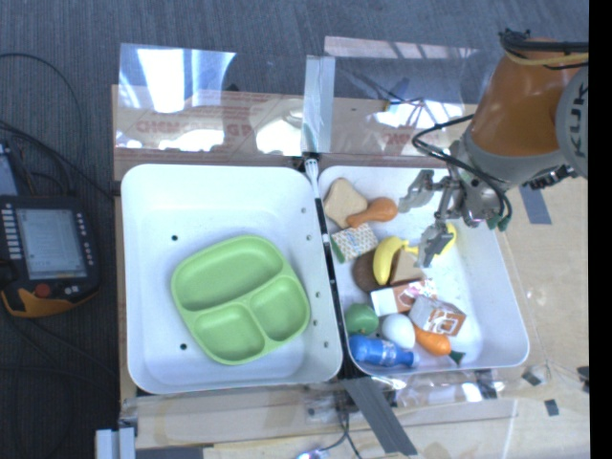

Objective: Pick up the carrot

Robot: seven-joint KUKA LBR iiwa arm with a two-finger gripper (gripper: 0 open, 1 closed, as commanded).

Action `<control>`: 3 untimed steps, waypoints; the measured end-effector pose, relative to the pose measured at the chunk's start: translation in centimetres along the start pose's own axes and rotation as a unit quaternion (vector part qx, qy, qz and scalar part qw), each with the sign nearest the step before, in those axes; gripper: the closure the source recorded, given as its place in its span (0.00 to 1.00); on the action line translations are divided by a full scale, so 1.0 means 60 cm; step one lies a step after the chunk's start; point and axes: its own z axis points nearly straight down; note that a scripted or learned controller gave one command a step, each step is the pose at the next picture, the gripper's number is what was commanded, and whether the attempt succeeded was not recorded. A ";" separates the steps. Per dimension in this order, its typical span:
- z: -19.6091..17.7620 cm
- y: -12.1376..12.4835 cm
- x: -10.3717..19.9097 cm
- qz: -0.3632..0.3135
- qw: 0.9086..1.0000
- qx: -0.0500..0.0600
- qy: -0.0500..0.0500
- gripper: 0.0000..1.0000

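Carrot (433, 343) is seen low in the right bin (498, 285), near its front edge, lying just right of a white egg (398, 330) and touching the lower side of a small orange-and-white carton (440, 316). A blue bottle (382, 354) is laid along the front wall just left of it, and a green round item (360, 317) is tucked above that bottle. Further up the pile, a banana (386, 258) is propped over a brown piece, with a checked packet (353, 241), a slice of toast (342, 201) and a drumstick-shaped piece (373, 212) beyond. The gripper (438, 226) is held well apart from the carrot, up toward the back half of the same bin, just right of the banana; its two fingers are spread apart and nothing is caught between them. The orange band of the arm (521, 103) is seen at the upper right. In the left bin (143, 285), a green divided plate (241, 297) is lying flat.
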 end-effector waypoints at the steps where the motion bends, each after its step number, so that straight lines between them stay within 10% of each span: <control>1: 0.152 0.047 0.041 0.006 1.000 0.000 -0.004 0.00; 2: 0.011 0.075 -0.115 -0.008 1.000 0.000 -0.006 0.00; 3: 0.019 0.108 -0.009 -0.001 1.000 0.000 0.000 0.00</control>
